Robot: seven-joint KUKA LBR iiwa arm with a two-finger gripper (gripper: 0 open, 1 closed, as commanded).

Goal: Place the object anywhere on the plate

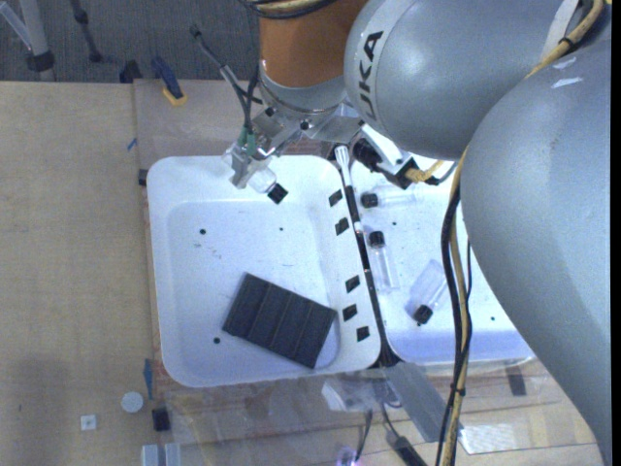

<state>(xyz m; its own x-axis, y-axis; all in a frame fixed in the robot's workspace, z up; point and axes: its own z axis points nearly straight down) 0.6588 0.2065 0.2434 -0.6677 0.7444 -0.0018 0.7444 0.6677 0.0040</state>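
Fingers: the pale two-finger gripper hangs over the far rim of the left shallow white bin; how far its tips stand apart is too small to tell, so I cannot tell whether they are closed on anything.
Object: a small dark square piece sits just below and right of the fingertips, near them; whether it is pinched, touching or merely beside them cannot be told.
Plate: the dark grey ribbed rectangular plate lies flat at the near end of the same bin, well apart from the fingertips, probably left open as the drop spot.
Arm: the grey arm with the orange band leans in from the right, across the right white bin.
Judgement: the object looks not yet on the plate; carrying it toward the near end seems to remain.
Surface: tan wooden surface carries both bins.
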